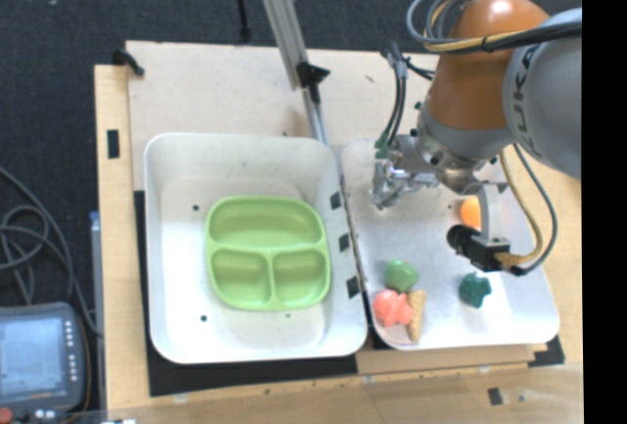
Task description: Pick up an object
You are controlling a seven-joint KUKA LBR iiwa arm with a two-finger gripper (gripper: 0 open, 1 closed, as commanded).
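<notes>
My gripper (386, 189) hangs over the upper left part of the right bin (431, 236), below the orange wrist band. Its metal fingers point down and nothing shows between them. Several small objects lie in that bin: a green lump (400, 274), a pink toy (390, 307) with a tan cone (418, 312) beside it at the front edge, a dark teal piece (475, 289), and an orange ball (471, 212) partly hidden behind the arm's cabling. All sit below and to the right of the gripper, apart from it.
The left bin (176, 216) holds a green divided plate (266, 252). A slanted metal pole (289, 30) rises behind the bins. Black cables (529, 216) loop off the arm over the right bin.
</notes>
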